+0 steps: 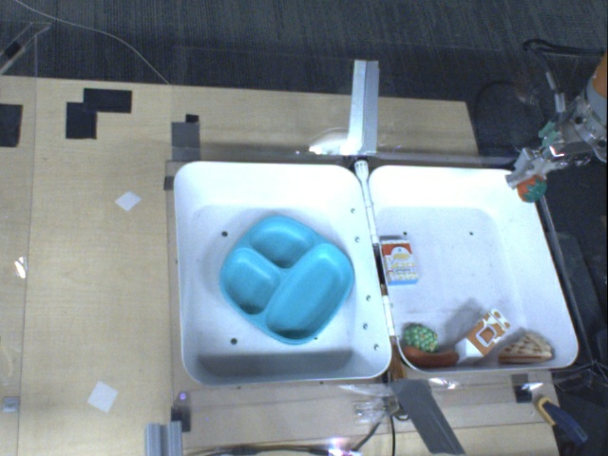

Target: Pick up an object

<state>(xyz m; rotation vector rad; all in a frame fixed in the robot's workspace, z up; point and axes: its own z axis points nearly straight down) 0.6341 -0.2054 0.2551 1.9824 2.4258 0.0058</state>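
While the end effector [528,174] hovers at the right edge, grip state unclear, descending squarely over the small box [399,261] at centre right seems wisest.

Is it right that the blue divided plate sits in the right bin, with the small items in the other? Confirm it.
Not quite. The camera view shows the blue divided plate in the left bin; the small items, such as the little box, lie in the right bin.
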